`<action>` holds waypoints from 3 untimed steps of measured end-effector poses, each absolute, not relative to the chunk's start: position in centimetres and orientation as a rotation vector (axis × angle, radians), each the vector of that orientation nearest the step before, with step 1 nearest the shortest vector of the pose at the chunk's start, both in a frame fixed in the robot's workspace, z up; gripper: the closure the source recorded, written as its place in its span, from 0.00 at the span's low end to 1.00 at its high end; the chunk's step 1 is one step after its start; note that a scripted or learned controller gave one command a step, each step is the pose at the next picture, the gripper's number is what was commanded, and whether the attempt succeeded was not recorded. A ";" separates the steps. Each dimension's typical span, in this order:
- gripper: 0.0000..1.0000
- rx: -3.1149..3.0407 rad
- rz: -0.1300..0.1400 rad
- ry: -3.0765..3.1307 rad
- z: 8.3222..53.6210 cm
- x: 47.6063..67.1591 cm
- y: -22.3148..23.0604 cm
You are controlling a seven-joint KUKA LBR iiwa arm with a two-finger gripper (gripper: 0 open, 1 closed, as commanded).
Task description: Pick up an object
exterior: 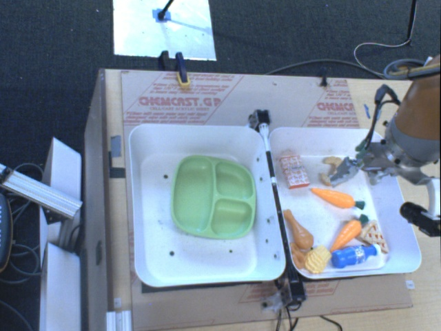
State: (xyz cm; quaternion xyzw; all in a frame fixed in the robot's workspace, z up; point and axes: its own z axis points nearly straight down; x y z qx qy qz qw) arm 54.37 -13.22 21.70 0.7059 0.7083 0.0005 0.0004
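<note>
Bench first, operator: your brown board (pixel 227 92) with red print carries two white bins side by side. Left bin (pixel 148 178) holds a green divided plate (pixel 212 196), lying flat around the middle. Right bin (pixel 396 205) is where the toys are, and your arm (pixel 419 119) reaches in over its far right corner, grey wrist under the orange band. Gripper (pixel 339 176) is low over the upper part of that bin, fingers pointing left; you can't tell from this angle how far apart they are, and nothing shows clearly between them. A tan toy piece (pixel 333 161) sits just beside the fingertips, too small to name. Below the gripper, an orange carrot (pixel 335 198) lies crosswise. Further toward you, a second carrot (pixel 346 234) leans diagonally, near a waffle piece (pixel 375 236). A blue bottle (pixel 355 255) lies along the near wall, a yellow pineapple-like piece (pixel 318 258) just beside it. A drumstick (pixel 298 231) lies by the divider, and a pink printed box (pixel 294 171) sits up near the far left of that bin.
</note>
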 end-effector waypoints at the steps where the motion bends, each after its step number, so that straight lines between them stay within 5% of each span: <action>1: 0.00 2.219 0.002 2.221 9.6 54.2 -13.8; 2: 0.00 2.220 0.000 2.222 8.4 50.4 -13.7; 3: 1.00 2.217 0.003 2.222 9.4 50.5 -13.7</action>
